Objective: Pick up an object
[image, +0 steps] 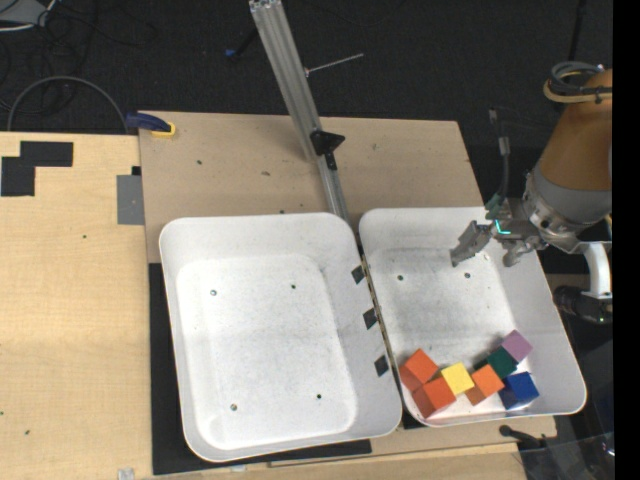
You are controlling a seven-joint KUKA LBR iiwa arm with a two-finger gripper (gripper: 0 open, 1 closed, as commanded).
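matte white bins [270, 230], small blocky coloured cubes [468, 376] in right

No text, label, brand or number can be read anywhere. The coloured blocks [470, 376] in the right bin [440, 288] show plain faces, and both white bins bear no print. The black shapes [35, 163] on the pale board at left seem to be plain patches, not letters.

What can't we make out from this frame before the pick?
- Gripper: small and blurred; its contents are unreadable.
- Green block: mostly covered by the purple block and orange block.
- Red block: lower face hidden by the right bin's rim.
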